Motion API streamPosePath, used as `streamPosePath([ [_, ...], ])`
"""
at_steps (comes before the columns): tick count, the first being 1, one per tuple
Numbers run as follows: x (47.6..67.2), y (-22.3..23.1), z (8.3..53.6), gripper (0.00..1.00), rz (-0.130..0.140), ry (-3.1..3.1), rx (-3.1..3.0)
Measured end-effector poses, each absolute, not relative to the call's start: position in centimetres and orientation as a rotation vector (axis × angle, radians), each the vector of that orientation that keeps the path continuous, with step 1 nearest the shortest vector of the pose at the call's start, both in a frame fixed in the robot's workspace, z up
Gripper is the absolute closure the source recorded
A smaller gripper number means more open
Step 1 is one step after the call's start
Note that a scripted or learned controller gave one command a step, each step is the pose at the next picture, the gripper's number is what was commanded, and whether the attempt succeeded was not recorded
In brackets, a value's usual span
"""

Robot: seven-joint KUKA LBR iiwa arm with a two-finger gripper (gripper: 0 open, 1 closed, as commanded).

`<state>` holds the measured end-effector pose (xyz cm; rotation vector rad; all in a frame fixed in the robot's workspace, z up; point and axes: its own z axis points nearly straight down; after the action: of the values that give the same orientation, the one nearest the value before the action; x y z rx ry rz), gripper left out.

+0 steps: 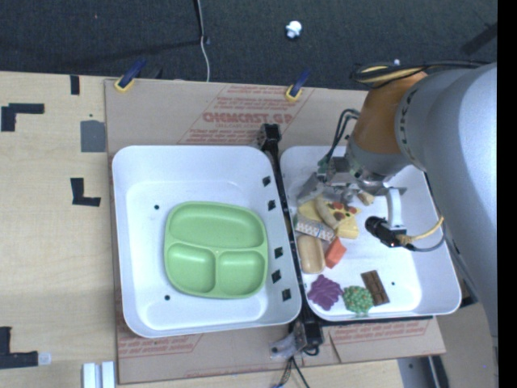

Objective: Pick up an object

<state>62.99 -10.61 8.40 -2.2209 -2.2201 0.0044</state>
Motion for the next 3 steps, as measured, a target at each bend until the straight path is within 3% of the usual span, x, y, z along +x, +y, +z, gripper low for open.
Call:
streamPosePath([
  [1, 55.1, -14.3, 17.5, 0.0, 0.003, -2.216, -2.226],
  [2, 54.2, -13.5, 8.7, 0.0, -0.011, -2.223, -2.23],
  [3, 49.7, -10.8, 8.5, 0.0, 0.002, -2.221, -2.222],
])
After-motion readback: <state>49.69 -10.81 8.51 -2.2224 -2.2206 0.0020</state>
